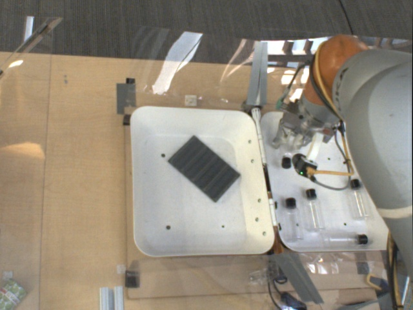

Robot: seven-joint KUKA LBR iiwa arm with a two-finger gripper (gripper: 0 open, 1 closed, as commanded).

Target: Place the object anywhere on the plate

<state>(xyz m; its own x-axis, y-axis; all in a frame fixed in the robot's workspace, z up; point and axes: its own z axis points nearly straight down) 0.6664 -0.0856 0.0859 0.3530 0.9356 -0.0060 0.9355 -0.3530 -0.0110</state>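
Not far along, judging by how things lie. Nothing resting on the plate, a dark ribbed slab lying askew in the left bin, well apart from the claw and toward the view's left of it, across the wall between the bins.

Claw poised over the upper end of the right bin, at the tip of the arm. Released or clenched: cannot tell, with the tip too small and cluttered to make out. Nothing seen grasped.

Probably meant as the object: one of the vials, clear tubes with black caps, scattered in the right bin. Nearest vial just below the claw in the view; others further below and toward the view's right. All lying on the bin floor, none lifted.

Left to do, then, by this reading: nearly everything. Take hold of a vial, lift it, carry it over the dividing wall, set it down on the slab.

No brand, label or writing legible anywhere. A scrap of something printed at the bench's far lower-left corner, far from the claw, too small to read.
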